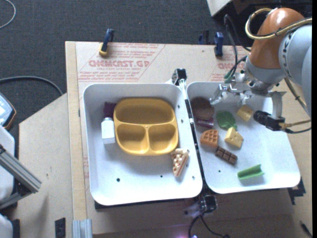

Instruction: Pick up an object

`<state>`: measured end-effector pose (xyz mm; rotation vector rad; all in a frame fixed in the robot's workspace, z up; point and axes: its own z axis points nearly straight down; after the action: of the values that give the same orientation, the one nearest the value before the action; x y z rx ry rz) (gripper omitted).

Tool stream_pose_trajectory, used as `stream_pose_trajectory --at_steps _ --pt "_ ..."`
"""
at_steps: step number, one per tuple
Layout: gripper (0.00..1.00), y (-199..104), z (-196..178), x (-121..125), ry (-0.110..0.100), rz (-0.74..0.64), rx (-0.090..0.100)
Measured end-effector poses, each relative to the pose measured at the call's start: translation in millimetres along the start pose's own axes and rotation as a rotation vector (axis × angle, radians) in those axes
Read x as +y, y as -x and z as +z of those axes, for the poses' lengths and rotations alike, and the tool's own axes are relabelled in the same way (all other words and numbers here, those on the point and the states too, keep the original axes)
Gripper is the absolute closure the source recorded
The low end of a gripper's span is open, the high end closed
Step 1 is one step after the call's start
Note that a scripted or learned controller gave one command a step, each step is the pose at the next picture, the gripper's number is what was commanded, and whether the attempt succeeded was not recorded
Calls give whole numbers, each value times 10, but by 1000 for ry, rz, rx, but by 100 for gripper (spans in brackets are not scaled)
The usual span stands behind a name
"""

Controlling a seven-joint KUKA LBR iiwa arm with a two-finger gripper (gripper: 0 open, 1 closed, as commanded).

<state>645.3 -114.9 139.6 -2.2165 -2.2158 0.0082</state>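
Toy food pieces are scattered in the right bin (277, 167): a waffle (209, 138), chocolate bar (226, 155), cheese wedge (234, 138), green leaf (226, 119) and green pod (250, 172). The gripper (232, 91) is seen above the bin's far edge, fingers spread, nothing pinched between them.

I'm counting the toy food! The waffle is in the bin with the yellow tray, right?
Not quite. The waffle is in the right bin, next to the chocolate bar and the cheese wedge. The yellow tray sits in the left bin. The camera view shows it.
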Motion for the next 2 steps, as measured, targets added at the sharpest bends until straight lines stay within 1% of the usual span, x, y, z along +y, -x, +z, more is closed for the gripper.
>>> stream_pose_trajectory --at_steps 1,2 --pt "0 -20 457 38 14 0 4" --pt "100 -14 299 67 26 -1 0"
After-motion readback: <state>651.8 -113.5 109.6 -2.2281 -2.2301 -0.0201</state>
